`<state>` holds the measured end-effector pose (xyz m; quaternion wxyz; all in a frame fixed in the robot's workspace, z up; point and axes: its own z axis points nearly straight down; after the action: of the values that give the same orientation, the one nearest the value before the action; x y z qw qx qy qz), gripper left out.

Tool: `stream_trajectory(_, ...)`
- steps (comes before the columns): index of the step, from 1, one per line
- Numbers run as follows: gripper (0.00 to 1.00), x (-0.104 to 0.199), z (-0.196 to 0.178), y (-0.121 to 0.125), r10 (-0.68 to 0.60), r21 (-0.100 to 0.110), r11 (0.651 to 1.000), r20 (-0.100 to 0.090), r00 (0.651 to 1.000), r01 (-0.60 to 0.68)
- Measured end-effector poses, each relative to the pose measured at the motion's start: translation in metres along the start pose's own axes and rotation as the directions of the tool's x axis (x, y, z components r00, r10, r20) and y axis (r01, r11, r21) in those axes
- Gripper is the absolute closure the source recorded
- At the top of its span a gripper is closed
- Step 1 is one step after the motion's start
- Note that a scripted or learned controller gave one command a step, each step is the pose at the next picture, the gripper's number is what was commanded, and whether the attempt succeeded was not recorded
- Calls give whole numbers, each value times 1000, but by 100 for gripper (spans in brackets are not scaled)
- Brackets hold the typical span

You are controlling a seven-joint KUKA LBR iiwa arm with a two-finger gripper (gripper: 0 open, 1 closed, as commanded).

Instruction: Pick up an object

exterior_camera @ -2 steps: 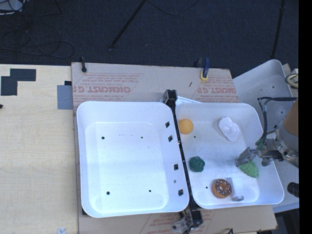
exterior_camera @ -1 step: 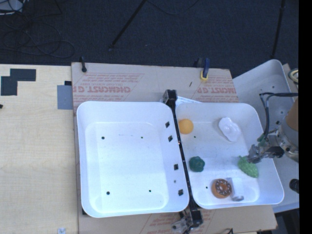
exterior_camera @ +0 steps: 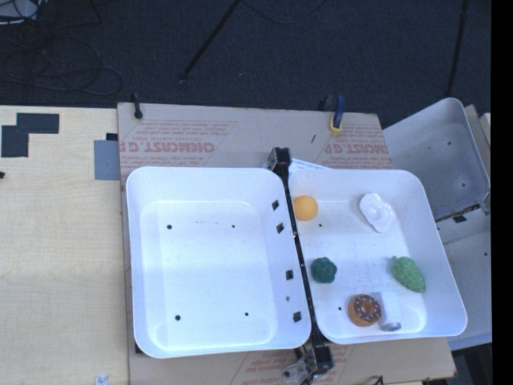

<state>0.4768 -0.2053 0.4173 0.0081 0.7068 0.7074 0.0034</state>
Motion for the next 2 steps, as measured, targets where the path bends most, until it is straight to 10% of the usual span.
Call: stream_trajectory(2, 100, -5, 192, -6, 2, 29, 1000, -12, 1000, -1)
